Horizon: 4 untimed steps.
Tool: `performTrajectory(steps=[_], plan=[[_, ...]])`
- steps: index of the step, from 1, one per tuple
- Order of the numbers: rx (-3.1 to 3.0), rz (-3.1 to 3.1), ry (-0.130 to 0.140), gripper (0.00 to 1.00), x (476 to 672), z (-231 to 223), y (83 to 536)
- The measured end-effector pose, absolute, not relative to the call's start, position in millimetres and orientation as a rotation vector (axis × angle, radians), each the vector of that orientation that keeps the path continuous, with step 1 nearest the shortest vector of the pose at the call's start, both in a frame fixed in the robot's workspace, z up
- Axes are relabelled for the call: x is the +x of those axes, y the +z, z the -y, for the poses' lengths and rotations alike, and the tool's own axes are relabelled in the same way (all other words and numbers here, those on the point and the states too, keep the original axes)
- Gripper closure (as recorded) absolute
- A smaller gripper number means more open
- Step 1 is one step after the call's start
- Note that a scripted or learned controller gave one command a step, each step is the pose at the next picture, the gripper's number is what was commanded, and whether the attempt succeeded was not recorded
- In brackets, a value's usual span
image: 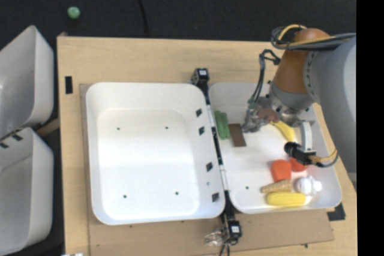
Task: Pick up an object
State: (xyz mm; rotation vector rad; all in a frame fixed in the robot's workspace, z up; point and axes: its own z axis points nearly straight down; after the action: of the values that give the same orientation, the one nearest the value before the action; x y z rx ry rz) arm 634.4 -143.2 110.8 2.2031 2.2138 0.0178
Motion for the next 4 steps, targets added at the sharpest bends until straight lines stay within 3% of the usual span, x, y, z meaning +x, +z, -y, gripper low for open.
performTrajectory(steps=[1,2,3,4], plan=[[2.203,-2.204,0.022,1.0,594.6,143,111],[2.206,-2.202,0.02,1.0,533.1,145,110],[2.205,-2.214,0.015,1.0,495.6,139,302],[2.219,-2.22,0.0,1.0,490.9,149,256]])
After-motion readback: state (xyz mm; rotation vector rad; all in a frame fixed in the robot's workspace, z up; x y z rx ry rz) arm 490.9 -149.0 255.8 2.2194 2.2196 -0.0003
